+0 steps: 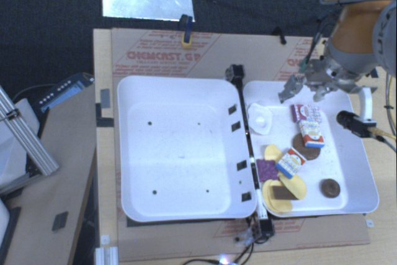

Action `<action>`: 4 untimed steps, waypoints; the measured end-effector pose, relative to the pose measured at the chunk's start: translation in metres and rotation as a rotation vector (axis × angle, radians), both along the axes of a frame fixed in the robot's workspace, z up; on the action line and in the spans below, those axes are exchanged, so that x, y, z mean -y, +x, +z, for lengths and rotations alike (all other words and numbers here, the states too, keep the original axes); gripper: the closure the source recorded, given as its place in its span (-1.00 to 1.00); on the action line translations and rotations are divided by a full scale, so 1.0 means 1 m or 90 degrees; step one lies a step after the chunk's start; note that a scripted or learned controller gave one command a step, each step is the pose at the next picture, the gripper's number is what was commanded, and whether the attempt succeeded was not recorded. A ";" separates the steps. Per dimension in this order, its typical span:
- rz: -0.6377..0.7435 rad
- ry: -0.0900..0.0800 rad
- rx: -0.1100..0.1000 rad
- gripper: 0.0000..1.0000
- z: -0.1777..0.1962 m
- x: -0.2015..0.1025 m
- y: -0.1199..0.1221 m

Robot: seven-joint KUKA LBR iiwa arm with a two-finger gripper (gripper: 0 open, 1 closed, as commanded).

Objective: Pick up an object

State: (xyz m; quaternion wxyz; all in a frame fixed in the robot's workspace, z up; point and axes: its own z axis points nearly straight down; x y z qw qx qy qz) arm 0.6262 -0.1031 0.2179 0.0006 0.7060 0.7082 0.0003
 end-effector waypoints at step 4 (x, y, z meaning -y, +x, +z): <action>0.004 0.000 0.003 1.00 0.144 -0.101 0.013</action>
